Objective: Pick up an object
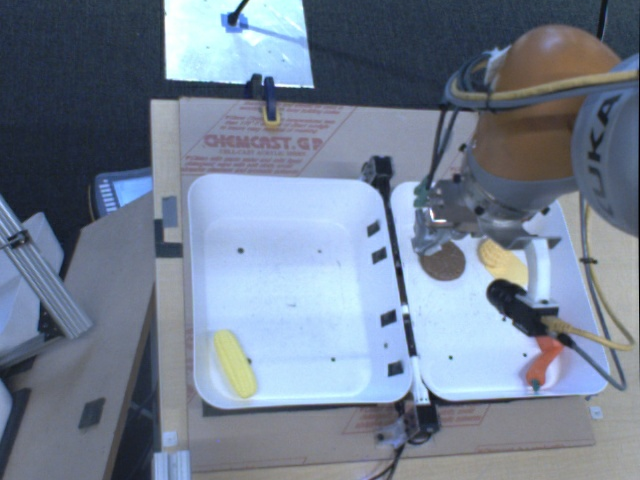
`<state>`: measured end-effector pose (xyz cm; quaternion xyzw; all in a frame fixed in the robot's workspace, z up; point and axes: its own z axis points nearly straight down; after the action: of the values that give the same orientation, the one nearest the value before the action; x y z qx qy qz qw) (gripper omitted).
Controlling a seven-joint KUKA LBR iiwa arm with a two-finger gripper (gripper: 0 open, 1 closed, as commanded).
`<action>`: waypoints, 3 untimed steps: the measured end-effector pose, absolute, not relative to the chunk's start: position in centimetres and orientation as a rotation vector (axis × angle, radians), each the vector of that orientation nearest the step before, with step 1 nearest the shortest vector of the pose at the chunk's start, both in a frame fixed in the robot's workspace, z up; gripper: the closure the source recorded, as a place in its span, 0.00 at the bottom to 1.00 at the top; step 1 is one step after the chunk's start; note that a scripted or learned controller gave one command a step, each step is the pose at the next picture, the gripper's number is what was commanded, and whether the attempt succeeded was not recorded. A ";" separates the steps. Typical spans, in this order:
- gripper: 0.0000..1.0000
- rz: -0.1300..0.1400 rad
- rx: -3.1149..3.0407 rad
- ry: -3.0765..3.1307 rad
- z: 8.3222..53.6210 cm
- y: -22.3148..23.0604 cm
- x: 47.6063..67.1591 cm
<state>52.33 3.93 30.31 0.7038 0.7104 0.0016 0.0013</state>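
Over the right bin (470, 368), fingers (432, 230) poised above brown cookie-like disc (443, 262), opening impossible to tell; looks light, stiff, thin, best pinched across its rim

Bench (120, 298): tan, flat.
On it: cardboard sheet (300, 133); two white bins, left (200, 268) and right (470, 368), touching.

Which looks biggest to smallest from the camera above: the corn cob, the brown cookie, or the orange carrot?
1. Corn cob, the longest.
2 and 3. Brown cookie and orange carrot look alike in size, and the gripper partly covers the cookie, so I won't rank them.
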 end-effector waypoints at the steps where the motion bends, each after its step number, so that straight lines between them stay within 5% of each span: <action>1: 1.00 0.006 2.211 2.226 28.3 6.2 58.8; 2: 1.00 0.000 2.213 2.232 24.6 10.6 60.4; 3: 1.00 -0.002 2.222 2.220 18.1 8.1 66.4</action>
<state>66.38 8.08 18.06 0.7075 0.7067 -0.0007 0.0004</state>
